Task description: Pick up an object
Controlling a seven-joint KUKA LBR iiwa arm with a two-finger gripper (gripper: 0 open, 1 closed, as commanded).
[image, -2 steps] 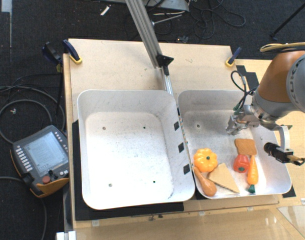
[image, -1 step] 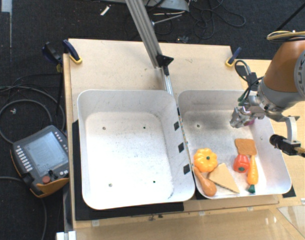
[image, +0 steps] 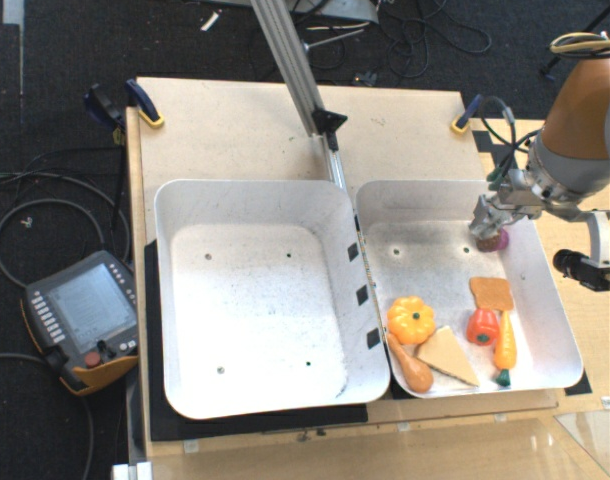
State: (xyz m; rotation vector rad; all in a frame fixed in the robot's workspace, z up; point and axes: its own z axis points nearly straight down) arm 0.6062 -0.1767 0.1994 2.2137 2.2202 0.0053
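While the arm reaches in from the right: the gripper [image: 488,223] hangs low over the far part of the right bin [image: 425,243].
Gripper state: it cannot be told from this slanted view whether it is apart or together.
Nearest object: a small purplish piece [image: 497,239] lies directly under the gripper tip, touching or just beside it; most of it is hidden, so no long axis can be read.
Key relation: this piece sits straight below and slightly toward the camera from the gripper, so a short descent would likely meet it.
Other objects: a brown slab [image: 491,292], red pepper [image: 482,326], carrot [image: 505,343], pumpkin [image: 412,320], cheese wedge [image: 449,356] and sausage [image: 411,365] cluster at the near end, well apart from the gripper.
Left bin [image: 175,218]: beside the right one on the counter [image: 245,128].
Hold: none judged yet.
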